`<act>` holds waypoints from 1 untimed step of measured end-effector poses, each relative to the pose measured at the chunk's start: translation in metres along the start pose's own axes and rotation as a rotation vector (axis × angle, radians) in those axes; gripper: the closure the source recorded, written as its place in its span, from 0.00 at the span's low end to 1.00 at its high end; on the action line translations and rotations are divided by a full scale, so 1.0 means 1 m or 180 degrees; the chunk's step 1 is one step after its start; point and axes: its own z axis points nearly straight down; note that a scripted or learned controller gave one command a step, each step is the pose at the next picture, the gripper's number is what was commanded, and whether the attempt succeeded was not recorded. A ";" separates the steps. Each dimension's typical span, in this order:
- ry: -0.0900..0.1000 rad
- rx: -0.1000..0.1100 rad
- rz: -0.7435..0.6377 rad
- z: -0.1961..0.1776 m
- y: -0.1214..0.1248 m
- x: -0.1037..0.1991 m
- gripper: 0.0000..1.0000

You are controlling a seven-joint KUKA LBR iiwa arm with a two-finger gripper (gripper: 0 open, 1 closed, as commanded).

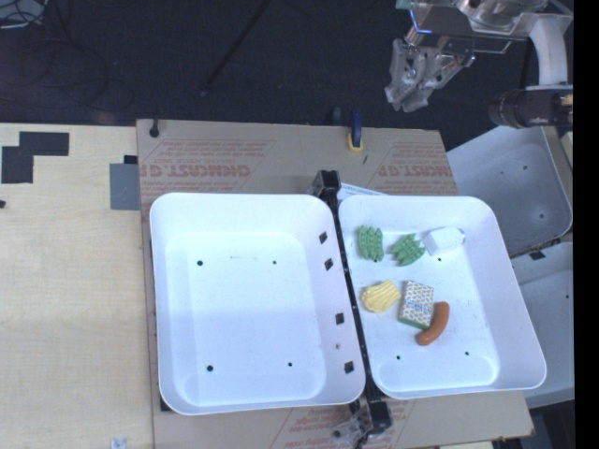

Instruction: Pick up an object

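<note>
1. gripper high above the bench, beyond the right bin; grip state: cannot tell.
2. sausage touches the patterned block; risk: descent nudges both, grasp slips.

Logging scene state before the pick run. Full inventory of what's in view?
White bins: 2, side by side on the cardboard sheet
Cardboard sheet: 1, brown, printed, under both bins
Green toy pieces: 2, upper part of right bin
White object: 1, right of the green pieces
Yellow ridged piece: 1, middle of right bin
Patterned block: 1, beside the yellow piece
Sausage: 1, orange-red, against the block
Gripper: 1, grey, above the far edge, over no bin
</note>
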 end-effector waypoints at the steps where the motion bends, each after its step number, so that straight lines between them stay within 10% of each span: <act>1: 0.0000 0.0004 -0.0003 0.001 0.035 0.001 1.00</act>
